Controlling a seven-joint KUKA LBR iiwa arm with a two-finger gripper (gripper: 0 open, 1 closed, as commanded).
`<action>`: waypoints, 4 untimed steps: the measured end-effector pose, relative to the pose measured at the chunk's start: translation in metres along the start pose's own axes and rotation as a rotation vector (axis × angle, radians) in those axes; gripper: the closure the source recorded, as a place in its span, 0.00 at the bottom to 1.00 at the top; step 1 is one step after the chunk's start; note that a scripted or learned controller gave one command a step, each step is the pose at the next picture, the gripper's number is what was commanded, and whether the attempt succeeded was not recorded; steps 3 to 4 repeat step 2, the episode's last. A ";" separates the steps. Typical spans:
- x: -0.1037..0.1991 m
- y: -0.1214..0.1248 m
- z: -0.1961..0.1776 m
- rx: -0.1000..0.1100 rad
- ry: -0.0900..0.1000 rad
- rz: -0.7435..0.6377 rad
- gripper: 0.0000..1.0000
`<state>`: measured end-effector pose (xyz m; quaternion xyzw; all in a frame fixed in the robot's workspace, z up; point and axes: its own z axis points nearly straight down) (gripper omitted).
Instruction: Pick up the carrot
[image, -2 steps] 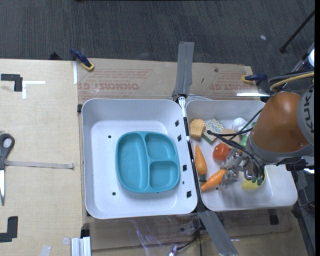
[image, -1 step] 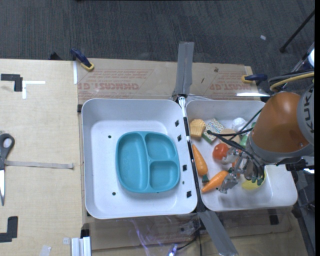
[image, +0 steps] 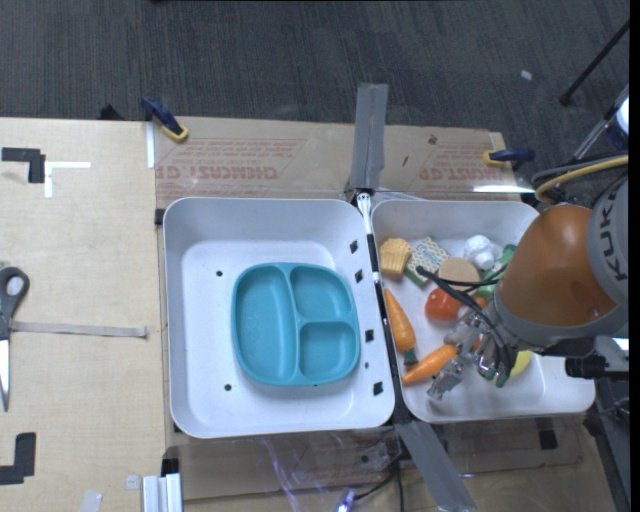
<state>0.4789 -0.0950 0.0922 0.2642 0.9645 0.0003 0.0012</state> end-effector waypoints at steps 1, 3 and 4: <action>-0.077 0.037 -0.009 0.001 -0.001 0.089 0.00; -0.077 0.037 -0.018 0.002 -0.003 0.085 1.00; -0.077 0.037 -0.018 0.002 -0.003 0.085 1.00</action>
